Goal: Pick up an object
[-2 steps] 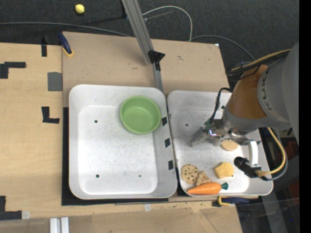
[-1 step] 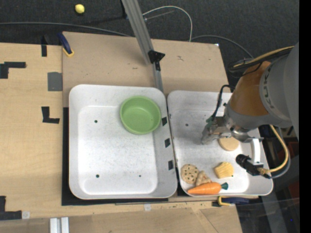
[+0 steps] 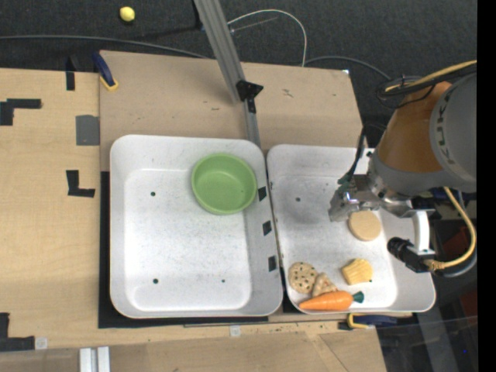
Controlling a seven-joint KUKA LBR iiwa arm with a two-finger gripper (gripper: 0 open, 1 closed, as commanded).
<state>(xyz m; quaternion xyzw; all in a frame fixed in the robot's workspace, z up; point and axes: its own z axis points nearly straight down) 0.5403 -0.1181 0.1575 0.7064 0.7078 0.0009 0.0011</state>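
Note:
My gripper [image 3: 346, 204] hangs over the right bin [image 3: 310, 177], near its right side. A round tan disc [image 3: 364, 226] lies just below and right of it, close to or touching the fingers. Along the bin's front edge lie a speckled cookie [image 3: 301, 276], a yellow wedge [image 3: 356, 270] and an orange carrot [image 3: 329, 301]. A green bowl [image 3: 224, 183] stands in the left bin [image 3: 155, 231], at its back right.
A slanted metal pole [image 3: 225, 45] runs down to the gap between the bins. Cables loop over the bench behind the right bin. A small yellow ball [image 3: 127, 13] lies on the dark floor at the far left.

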